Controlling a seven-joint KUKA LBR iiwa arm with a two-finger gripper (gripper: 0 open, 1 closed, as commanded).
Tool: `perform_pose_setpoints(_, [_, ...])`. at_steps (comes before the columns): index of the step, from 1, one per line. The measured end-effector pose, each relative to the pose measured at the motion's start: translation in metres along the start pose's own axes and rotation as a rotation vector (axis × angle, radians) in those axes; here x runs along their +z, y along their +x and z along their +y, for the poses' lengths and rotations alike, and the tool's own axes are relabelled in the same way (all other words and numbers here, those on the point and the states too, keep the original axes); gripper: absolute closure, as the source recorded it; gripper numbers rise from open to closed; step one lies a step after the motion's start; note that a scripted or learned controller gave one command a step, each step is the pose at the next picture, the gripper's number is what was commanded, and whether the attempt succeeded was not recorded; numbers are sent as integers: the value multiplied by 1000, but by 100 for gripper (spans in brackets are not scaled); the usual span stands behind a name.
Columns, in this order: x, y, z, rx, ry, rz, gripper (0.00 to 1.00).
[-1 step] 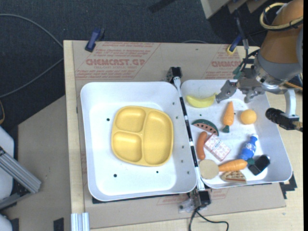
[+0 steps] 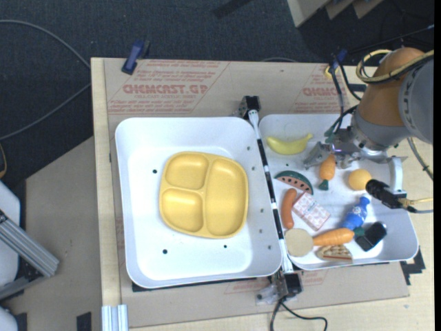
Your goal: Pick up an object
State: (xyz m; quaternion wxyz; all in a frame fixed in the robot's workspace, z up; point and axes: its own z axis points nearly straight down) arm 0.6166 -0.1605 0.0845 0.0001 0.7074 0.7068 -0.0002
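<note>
a yellow divided plate [image 2: 204,194] is seen lying in the left bin [image 2: 138,254], near its middle, with three compartments facing up. the two bins are set side by side on the counter [image 2: 110,88], which is covered by printed brown cardboard, and a blue clip [image 2: 134,56] is seen at its far left corner.

in the right bin [image 2: 406,243] several toy foods are scattered. a yellow banana [image 2: 289,143] lies near the far left corner, a watermelon slice [image 2: 296,181] just below it, then a red sausage [image 2: 289,207] beside a pink-and-white packet [image 2: 311,213]. a pale round disc [image 2: 299,241] lies at the near left, touched by a carrot [image 2: 333,236], with a brown slice of bread [image 2: 336,253] just in front.

the pincer [image 2: 329,156] is found low over the far part of the right bin, at the end of the grey arm with its orange band [image 2: 386,95]. a small orange object [image 2: 326,169], oblong and standing roughly upright, is seen directly beneath the pincer and appears to be touched by it; whether it is clamped cannot be told, nor how far apart the pincer stands.

further right, a yellow lemon [image 2: 359,179] lies apart, with a blue bottle [image 2: 355,216] and a black object [image 2: 372,235] nearer the front.
</note>
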Motion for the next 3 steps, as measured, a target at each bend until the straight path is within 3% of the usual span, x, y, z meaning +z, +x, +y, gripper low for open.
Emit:
perform_pose_setpoints(1, [-10,0,1,0,-3,0,100])
perform_pose_setpoints(2, [0,61,27,-2,3,2,100])
perform_pose_setpoints(3, [-100,108,-47,-2,1,1,100])
